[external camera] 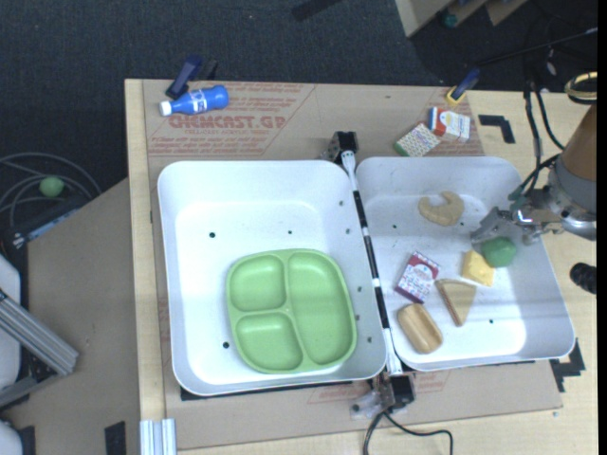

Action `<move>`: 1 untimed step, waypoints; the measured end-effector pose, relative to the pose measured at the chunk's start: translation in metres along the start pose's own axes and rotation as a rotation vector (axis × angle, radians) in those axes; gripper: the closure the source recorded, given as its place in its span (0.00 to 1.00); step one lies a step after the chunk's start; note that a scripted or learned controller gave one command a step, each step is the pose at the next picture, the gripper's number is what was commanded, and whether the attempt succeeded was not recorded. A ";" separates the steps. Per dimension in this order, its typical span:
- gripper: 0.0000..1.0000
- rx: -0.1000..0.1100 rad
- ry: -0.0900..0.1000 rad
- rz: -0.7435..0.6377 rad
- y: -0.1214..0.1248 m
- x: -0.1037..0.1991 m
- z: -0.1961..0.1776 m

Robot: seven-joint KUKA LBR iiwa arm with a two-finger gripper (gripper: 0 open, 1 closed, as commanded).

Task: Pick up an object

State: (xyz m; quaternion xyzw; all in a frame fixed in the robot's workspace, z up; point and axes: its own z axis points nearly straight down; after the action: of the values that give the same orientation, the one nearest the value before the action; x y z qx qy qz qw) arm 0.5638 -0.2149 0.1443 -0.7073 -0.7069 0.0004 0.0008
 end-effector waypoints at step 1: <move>0.00 -0.007 -0.003 0.000 -0.042 0.028 0.058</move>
State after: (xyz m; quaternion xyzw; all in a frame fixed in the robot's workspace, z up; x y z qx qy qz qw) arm 0.5217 -0.1866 0.0866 -0.7074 -0.7068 -0.0012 -0.0029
